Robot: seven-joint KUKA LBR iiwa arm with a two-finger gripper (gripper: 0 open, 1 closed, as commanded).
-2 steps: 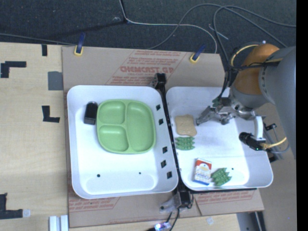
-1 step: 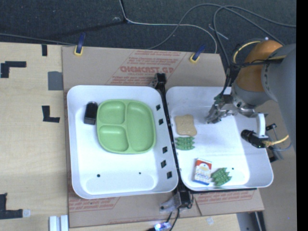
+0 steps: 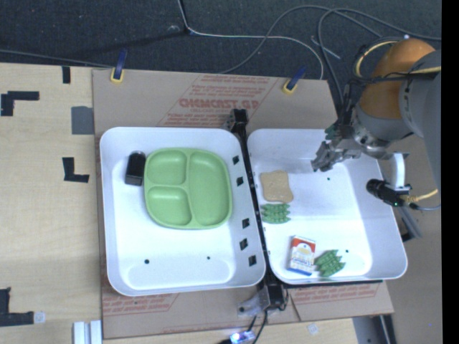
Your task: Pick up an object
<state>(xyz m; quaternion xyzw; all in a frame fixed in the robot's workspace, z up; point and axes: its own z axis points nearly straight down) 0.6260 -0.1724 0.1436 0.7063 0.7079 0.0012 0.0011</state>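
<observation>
While our gripper (image 3: 323, 160) is hovering at the right bin's (image 3: 380, 260) upper edge, its state unreadable, we are eyeing the bread slice (image 3: 275, 186) at centre frame, judging it light, soft, best pinched across its edges.

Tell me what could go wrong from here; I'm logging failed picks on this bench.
1. The gripper hangs over bare floor in the right bin, away from every item, so closing here would likely grab nothing.
2. The bread slice and pea pod lie close together beside the divider; a grasp there may hit the wall or nudge both.
</observation>
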